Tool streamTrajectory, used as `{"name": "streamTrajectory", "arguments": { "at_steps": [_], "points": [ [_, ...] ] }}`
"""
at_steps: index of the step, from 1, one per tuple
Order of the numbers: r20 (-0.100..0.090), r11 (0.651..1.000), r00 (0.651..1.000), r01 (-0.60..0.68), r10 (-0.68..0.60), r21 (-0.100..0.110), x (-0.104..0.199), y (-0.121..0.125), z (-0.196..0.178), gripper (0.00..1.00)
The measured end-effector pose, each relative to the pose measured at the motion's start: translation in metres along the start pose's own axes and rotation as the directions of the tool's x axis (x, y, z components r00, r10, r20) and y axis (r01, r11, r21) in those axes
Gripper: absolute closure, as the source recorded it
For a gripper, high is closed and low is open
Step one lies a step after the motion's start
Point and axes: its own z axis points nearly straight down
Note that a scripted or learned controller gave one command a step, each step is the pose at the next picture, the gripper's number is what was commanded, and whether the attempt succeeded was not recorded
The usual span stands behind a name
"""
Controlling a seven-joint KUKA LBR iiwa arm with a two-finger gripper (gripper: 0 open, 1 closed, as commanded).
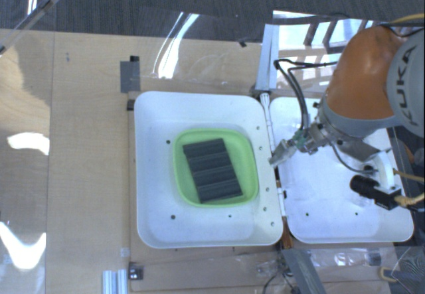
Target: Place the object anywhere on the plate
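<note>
A green square plate (247, 168) lies in the middle of the left white bin (153, 173). A dark grey ridged block (212, 170) rests flat on the plate, slightly turned, covering much of its centre. My gripper (279, 154) hangs over the left edge of the right bin (332, 220), just beside the divider between the two bins and to the right of the plate. Nothing is visible in it. The arm's orange band (362, 73) is above and to the right of the gripper.
Black cables loop from the wrist over the right bin. A small black part (372, 191) of the arm sticks out over that bin's right side. A metal post (267, 60) stands behind the divider. Wooden bench lies to the left.
</note>
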Motion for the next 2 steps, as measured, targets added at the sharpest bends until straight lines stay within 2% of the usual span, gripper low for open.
{"name": "streamTrajectory", "arguments": {
  "at_steps": [1, 2],
  "points": [
    [-0.002, 0.995, 0.995, -0.103, 0.104, 0.005, 0.038, 0.016, 0.051, 0.00],
    [-0.002, 0.994, 0.994, -0.109, 0.109, 0.002, 0.075, 0.042, 0.050, 0.00]
  ]
}}
